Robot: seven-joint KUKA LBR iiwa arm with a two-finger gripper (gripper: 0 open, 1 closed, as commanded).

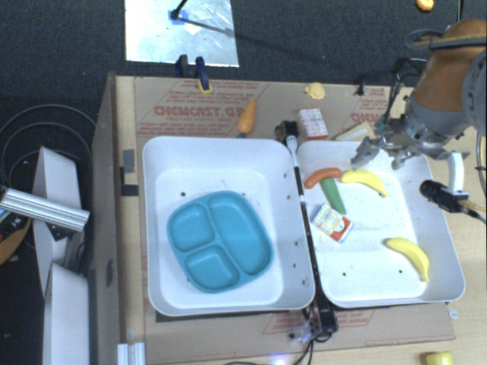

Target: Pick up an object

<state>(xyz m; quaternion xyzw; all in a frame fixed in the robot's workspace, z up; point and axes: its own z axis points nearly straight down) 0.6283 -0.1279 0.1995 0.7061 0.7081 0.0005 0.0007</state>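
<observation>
While the bench (190, 105) takes up most of the scene, what matters sits in its two white bins. The left bin (167, 166) carries a blue divided plate (220, 239) and nothing the arm is near. The right bin (434, 265) has the pickable clutter: two bananas, an orange sausage-shaped piece (322, 176), a green stick (332, 195) and a small printed carton (331, 223).

Over the far right corner of that bin hangs the grey arm (449, 74), and its gripper (385, 152) sits low above the upper edge of the bin. Its two dark fingers look spread apart, with white bin floor showing between them and nothing caught there.

The nearer banana (365, 181) is the likely target, to my eye. It lies just below and a little to the left of the jaws, very near but not between them. Its long axis runs roughly across the bin, dipping toward the right end. The fingers would need to come down and toward the camera slightly to straddle its width. The second banana (409, 255) lies well apart, toward the bin's near right corner.
</observation>
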